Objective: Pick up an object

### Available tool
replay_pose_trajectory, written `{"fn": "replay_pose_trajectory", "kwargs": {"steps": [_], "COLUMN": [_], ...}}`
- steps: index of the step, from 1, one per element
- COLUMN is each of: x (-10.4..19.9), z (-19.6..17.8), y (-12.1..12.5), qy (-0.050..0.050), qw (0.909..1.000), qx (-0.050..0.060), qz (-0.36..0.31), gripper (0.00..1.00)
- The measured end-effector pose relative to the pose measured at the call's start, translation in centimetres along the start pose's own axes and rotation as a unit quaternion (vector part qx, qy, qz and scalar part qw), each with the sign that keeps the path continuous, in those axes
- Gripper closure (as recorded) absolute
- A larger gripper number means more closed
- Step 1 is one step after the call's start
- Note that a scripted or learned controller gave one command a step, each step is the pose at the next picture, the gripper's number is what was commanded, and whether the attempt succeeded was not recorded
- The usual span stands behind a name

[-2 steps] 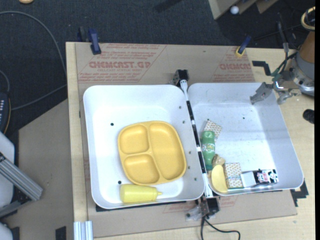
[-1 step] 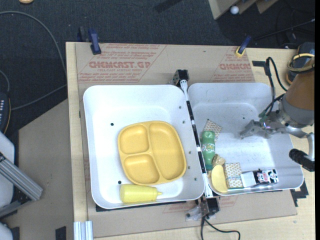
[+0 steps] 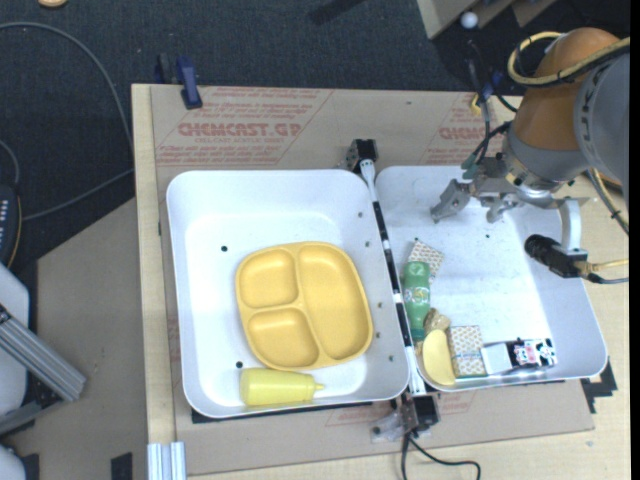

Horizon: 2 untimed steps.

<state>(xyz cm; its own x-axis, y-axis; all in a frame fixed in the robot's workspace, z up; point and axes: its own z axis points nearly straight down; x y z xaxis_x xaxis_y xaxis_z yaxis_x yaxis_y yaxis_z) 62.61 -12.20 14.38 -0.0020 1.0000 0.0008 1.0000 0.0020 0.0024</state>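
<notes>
**Fingers spread, nothing between them**

My fingers hang apart over the far end of the right bin, one tip reaching toward the divider and the other nearer my wrist, and the white floor shows between them. I have hold of nothing. My gripper sits above a bare stretch of that bin, well apart from anything worth taking.

The things I could pick lie crowded at the near end and along the inner wall of the right bin. A green bottle lies lengthwise against the divider, with a small patterned packet just beyond its cap. Below it sit a yellow rounded piece, a patterned square block touching it, and a flat black-and-white box beside that. I judge they have slid there because the wall stops them, which makes them awkward: a finger has little room on the wall side.

The left bin holds a yellow divided tray in its middle and a yellow bottle lying along the near wall.

The packet looks the nearest target to me, lying flat; the box stands more open at its far side. Either way I must come toward the near end first.
</notes>
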Motion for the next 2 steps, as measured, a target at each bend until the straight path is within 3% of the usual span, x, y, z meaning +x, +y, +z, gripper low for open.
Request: {"fn": "replay_pose_trajectory", "kwargs": {"steps": [1, 2], "x": [2.7, 2.9], "z": [6.0, 5.9], "y": [-1.8, -4.9], "qy": [0.000, 0.000], "qw": [1.0000, 1.0000], "qx": [0.002, 0.002], "qz": [0.001, 0.001], "gripper": [0.00, 0.00]}}
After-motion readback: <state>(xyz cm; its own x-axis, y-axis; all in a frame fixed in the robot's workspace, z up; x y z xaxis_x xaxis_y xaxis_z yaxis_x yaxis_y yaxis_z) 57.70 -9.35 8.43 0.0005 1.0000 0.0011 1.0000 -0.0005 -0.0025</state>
